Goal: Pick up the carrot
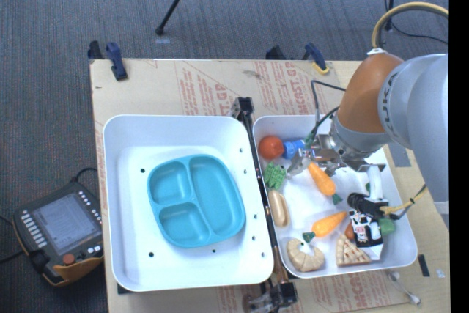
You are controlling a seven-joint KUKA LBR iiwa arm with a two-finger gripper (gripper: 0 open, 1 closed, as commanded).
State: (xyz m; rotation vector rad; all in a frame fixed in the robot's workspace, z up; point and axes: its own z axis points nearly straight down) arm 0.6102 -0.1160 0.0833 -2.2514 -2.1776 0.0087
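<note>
- End effector [315,160] sits low in the right bin [407,249], upper-middle area, w/ the arm reaching in from the right. You can't tell from this angle whether it's released or clenched, since the wrist blocks the view.
- Two carrots in that bin. Upper carrot [322,179] lies tilted, its orange end touching or just under the end effector, green end pointing down-right. Lower carrot [330,222] lies nearer the bin's front, green end to the left, apart from the tool.
- Upper carrot looks like the target, prob. at approach/grasp stage. Nothing shows it off the bin floor, so treat the pick as not yet done.
- To do it well, close across the narrow width, not along the length. Take it nearer the middle than the end, as a smooth tapered body will likely squirt out if pinched at the tip.
- Mind the neighbours: green veg [275,176] and blue piece [294,149] are just left, w/ the tomato [271,147] beyond. Keep the approach vertical so you don't shove them.
- Lift straight up, slowly. Check the carrot rises w/ the tool before you move off.
- Left bin [117,157] w/ blue plate [196,199] isn't involved.
</note>
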